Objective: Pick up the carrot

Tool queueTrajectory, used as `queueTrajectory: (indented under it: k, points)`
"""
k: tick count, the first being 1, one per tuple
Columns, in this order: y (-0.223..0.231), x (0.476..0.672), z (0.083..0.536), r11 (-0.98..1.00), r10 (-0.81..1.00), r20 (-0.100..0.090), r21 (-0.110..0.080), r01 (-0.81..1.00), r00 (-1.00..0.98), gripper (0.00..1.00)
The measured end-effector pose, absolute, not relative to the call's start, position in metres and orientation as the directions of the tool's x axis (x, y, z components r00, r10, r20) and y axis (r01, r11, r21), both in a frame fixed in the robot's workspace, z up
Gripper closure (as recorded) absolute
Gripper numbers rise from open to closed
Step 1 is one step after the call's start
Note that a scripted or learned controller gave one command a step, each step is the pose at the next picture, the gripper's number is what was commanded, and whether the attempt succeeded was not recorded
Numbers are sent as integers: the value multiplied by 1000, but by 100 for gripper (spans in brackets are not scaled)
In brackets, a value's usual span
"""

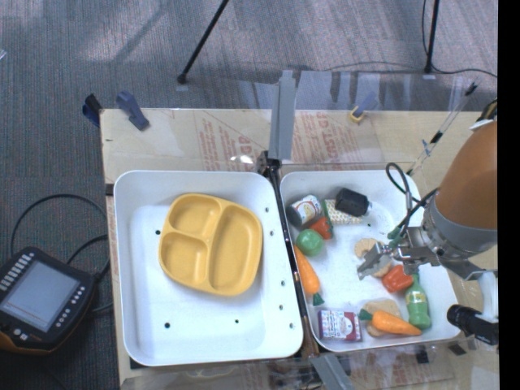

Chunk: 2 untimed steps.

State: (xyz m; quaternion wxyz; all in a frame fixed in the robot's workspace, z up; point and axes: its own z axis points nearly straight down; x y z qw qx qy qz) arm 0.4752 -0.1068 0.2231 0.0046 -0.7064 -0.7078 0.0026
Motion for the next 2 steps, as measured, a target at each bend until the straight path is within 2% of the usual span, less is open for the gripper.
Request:
queueTrajectory:
  k: [1, 2]
  points:
    - [-146, 471, 106, 8, 1000, 6, -17, 1000, -8, 0]
    - [-127, 513, 87, -364, 932, 0, -11, 931, 364, 0]
